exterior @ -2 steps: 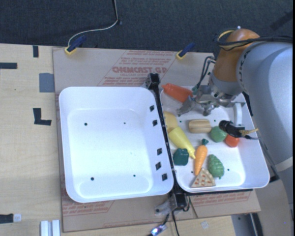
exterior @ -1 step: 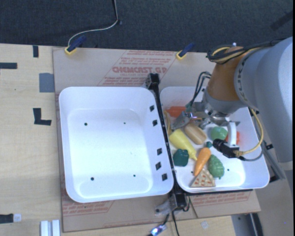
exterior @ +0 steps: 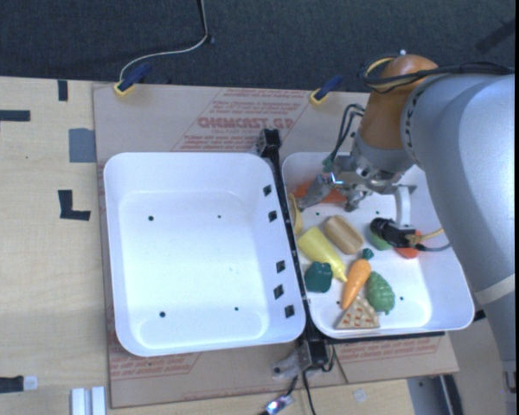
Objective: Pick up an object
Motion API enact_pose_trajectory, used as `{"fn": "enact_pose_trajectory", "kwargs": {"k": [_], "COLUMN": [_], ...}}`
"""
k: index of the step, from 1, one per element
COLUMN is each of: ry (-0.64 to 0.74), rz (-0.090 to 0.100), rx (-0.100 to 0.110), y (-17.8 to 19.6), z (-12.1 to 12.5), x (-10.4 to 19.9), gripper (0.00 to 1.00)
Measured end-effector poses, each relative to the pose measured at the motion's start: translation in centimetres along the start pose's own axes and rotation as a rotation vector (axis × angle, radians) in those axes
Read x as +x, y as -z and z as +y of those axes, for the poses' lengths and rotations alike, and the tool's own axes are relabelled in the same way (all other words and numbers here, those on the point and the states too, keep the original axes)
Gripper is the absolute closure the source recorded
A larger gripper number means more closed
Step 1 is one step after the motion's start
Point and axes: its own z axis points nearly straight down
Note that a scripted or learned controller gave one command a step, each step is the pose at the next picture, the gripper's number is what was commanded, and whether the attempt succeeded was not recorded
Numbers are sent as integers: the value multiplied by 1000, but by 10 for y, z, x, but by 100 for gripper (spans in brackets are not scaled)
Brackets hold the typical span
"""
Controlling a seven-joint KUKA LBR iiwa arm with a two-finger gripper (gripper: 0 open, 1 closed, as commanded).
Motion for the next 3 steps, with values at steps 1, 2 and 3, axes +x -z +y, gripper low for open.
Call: {"fn": "enact_pose_trajectory", "kwargs": {"k": [1, 2, 3], "ry": [3, 2, 3], "rz": [15, 3, 16], "rx": [15, -18, 14], "y": [-1, 2, -1], "z": [5, -4, 5], "x": [-22, -61, -79], "gripper": [0, 0, 0]}}
